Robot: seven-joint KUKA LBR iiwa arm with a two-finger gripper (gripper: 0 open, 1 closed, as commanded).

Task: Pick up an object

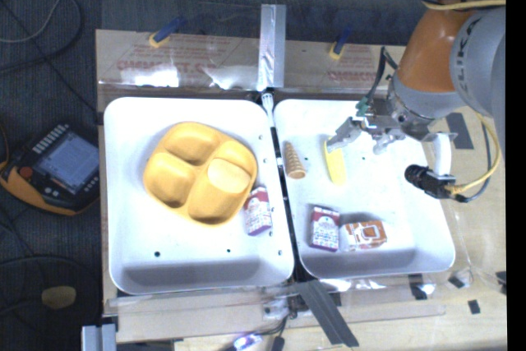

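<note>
Dark carpet (49,275) (cables trailing) around the bench (481,275).

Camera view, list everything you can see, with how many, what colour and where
Divided yellow dish: one, yellow, left bin.
Small carton: one, red and white, left bin, beside the dish's lower right.
Ice cream cone: one, tan, right bin, near the divider.
Yellow block: one, yellow, right bin, under the gripper.
Cartons: two, red-and-white one and orange-and-white one, front of right bin, side by side.
Bins: two, white, left and right.
Handheld pendant: one, orange and black, floor left of the bench.
Clamps: two, blue and yellow, back edge.
Gripper: one, grey, over the right bin.
</note>
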